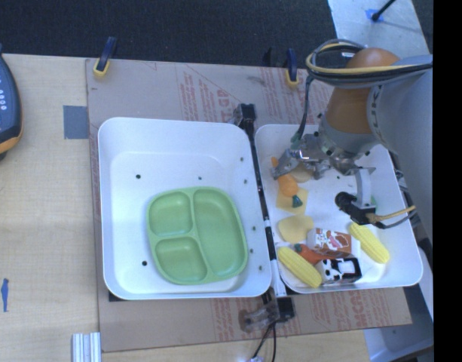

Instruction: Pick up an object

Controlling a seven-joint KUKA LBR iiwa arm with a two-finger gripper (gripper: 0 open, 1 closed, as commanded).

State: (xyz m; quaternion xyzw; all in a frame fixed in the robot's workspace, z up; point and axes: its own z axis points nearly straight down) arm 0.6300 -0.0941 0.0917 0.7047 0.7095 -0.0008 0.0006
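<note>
A small orange piece (288, 185) lies near the far left corner of the right bin (389, 279), and the tool (300, 163) hangs just above it, close enough that their outlines nearly meet; nothing can be made out between its tips, and whether the tool is spread or pressed together cannot be told from this angle. Just beside the orange piece, toward the near side, sits a pale yellow chunk (297, 200) with a small bluish spot on it, and nearer still a pale yellow rounded slice (294, 229). Along the near edge of the same bin a corn cob (299, 267) lies at a slant at the left, with an orange carrot-like piece (312, 254) against it, a red and white packet (330, 240) above that, and a black and white item (341, 271) next to the cob. A second corn cob (369, 243) lies at a slant on the right side of the bin, apart from the rest. The grey arm (400, 119) with its orange band reaches in from the right over the bin's far edge. The left bin (178, 138) holds a green divided plate (197, 234) toward its near side. Both bins rest on a brown cardboard sheet (178, 89) on the pale wooden worktop (42, 225), and a handheld control unit (1, 100) lies at the worktop's left edge.
</note>
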